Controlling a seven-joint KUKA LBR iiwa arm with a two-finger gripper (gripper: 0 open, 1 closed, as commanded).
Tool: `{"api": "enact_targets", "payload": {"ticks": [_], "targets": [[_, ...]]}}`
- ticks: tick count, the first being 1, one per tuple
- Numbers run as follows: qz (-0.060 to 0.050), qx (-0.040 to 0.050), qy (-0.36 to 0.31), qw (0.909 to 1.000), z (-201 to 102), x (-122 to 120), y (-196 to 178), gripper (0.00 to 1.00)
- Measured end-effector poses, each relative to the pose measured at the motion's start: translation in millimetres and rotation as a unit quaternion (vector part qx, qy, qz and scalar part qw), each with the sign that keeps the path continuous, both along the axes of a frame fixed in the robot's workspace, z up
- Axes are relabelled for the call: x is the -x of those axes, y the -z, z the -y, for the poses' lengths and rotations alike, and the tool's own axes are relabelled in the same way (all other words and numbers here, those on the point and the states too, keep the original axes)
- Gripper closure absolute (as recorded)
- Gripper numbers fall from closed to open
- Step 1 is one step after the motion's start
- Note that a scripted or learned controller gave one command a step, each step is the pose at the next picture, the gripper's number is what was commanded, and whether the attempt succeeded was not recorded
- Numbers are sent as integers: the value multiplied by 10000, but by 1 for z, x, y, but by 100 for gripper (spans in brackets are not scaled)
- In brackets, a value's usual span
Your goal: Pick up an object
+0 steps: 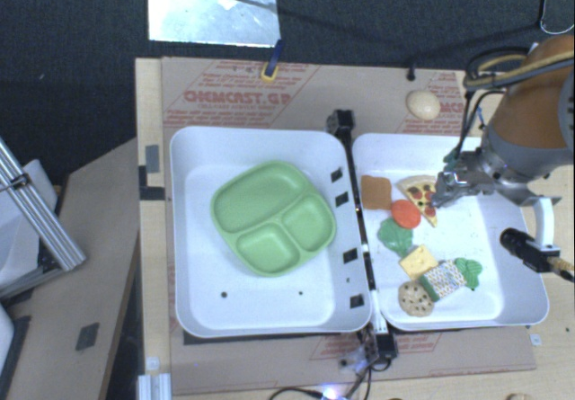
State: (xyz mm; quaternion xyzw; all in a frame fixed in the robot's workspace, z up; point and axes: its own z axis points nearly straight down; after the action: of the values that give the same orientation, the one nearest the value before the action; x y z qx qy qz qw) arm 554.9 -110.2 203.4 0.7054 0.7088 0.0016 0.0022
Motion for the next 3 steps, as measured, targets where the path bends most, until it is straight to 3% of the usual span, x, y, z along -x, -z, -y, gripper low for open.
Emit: {"api": "enact_targets", "payload": {"ticks": [1, 2, 3], "targets": [[-9, -2, 0, 10000, 0, -1, -22, 100], [-33, -12, -18, 10000, -51, 25, -12, 100], [-27, -7, -6, 10000, -74, 47, -19, 100]]}}
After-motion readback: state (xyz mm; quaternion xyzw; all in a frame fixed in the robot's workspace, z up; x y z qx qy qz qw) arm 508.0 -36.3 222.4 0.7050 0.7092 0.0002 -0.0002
